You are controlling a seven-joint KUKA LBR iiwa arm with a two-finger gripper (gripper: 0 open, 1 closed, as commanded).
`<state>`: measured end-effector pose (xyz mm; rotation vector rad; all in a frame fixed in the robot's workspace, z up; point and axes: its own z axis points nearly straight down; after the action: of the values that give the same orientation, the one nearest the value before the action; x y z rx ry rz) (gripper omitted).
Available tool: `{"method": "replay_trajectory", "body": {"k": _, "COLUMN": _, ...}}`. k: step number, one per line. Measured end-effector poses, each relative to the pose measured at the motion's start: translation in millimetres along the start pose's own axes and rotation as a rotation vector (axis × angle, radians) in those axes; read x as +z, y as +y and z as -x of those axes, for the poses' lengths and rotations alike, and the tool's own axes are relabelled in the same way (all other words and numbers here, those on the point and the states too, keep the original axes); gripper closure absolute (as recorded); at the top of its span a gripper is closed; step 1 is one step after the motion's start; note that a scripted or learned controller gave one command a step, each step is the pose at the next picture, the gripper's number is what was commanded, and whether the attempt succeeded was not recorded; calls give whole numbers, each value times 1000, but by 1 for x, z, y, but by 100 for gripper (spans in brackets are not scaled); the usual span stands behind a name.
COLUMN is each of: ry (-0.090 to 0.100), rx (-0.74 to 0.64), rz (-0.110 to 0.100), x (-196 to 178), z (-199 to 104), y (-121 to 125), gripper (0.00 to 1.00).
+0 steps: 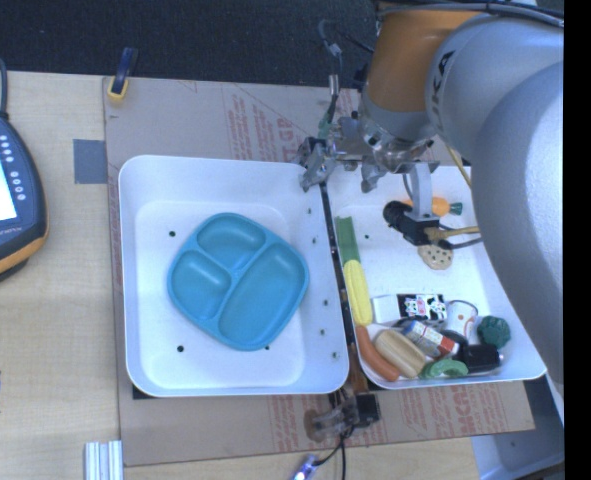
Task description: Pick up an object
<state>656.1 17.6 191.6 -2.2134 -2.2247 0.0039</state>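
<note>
Our two-finger gripper (343, 168), grip state unreadable, hovers at the bins' far edge; the yellow-green corn cob (353, 273) lies just nearer us, lengthwise.

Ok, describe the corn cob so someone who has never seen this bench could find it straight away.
Start at the right white bin, the one crowded with small toys. Along its left wall, next to the divide with the other bin, lies the corn cob, lengthwise. It is the long yellow piece with a green husk end pointing away from the camera; the hot dog below it is orange and tan.
</note>
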Motion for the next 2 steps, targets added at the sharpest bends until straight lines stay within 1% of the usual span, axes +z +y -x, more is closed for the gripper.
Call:
{"method": "replay_trajectory", "body": {"k": 1, "ry": -1, "rx": 5, "rz": 1, "x": 34, "z": 137, "y": -1, "gripper": 0}}
{"method": "replay_trajectory", "body": {"k": 2, "ry": -1, "rx": 0, "rz": 0, "x": 62, "z": 117, "y": -16, "gripper": 0}}
